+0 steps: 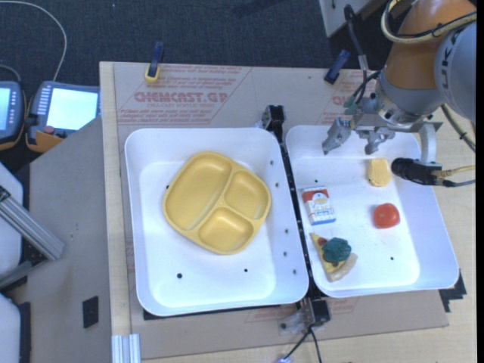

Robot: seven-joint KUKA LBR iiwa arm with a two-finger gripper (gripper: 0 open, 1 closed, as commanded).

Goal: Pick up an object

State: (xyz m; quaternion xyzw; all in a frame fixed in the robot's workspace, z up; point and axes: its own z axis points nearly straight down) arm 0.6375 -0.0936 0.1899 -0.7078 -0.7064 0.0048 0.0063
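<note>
Fingers [355, 137] seen spread, nothing pinched, at right bin's [435, 237] twelve o'clock; approach step judged underway; descent onto yellow block [379, 172], four o'clock, needed next.

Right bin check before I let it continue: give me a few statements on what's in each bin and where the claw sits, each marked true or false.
1. The yellow divided plate lies in the left bin. True.
2. The red tomato lies in the left bin. False: it lies in the right bin.
3. The claw is above the far end of the right bin, with nothing between its fingers. True.
4. The small carton is stacked on the plate. False: it lies on the right bin's floor, near the divider.
5. The green-topped item sits near the front of the right bin. True.
</note>
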